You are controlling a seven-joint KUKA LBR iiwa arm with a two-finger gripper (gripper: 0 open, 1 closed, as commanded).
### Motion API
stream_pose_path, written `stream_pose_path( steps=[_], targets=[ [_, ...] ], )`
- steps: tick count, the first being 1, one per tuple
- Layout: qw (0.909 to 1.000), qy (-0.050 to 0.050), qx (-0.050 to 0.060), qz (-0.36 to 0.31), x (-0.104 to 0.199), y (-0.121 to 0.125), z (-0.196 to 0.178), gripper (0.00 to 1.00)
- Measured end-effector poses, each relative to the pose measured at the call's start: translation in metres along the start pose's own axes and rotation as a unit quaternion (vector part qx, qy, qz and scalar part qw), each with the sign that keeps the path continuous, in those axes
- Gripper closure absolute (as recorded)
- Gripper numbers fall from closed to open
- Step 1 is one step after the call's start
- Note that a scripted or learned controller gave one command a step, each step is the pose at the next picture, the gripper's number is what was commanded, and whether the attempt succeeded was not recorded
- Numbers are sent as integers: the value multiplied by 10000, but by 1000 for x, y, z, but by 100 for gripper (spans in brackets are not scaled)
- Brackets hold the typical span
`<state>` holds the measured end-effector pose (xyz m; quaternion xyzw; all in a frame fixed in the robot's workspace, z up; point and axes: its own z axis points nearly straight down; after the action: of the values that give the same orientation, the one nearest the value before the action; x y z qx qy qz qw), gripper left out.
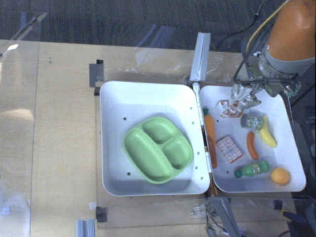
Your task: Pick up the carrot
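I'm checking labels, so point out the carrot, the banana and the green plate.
carrot (pixel 210 137): camera view, middle of its orange body.
banana (pixel 267 135): camera view, middle of its curve.
green plate (pixel 148 154): camera view, floor of its long compartment.

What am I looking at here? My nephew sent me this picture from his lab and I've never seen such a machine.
It is a single picture from a camera fixed above a bench, looking down at a slant. The grey and orange shape at top right is a robot arm; its grasping tool hangs over the right bin. That bin holds toy food: a carrot along its left wall, a banana, a sausage, an orange, a green bottle, a small can and a checkered packet. The left bin holds a green divided plate. I see nothing held in the tool.
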<state>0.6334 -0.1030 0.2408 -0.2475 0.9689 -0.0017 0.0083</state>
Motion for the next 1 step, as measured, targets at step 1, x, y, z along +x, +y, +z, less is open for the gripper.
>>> stream_pose_path(
  steps=[1],
  targets=[
    [10000,2,-4,1,0,0,0,0]
  ],
)
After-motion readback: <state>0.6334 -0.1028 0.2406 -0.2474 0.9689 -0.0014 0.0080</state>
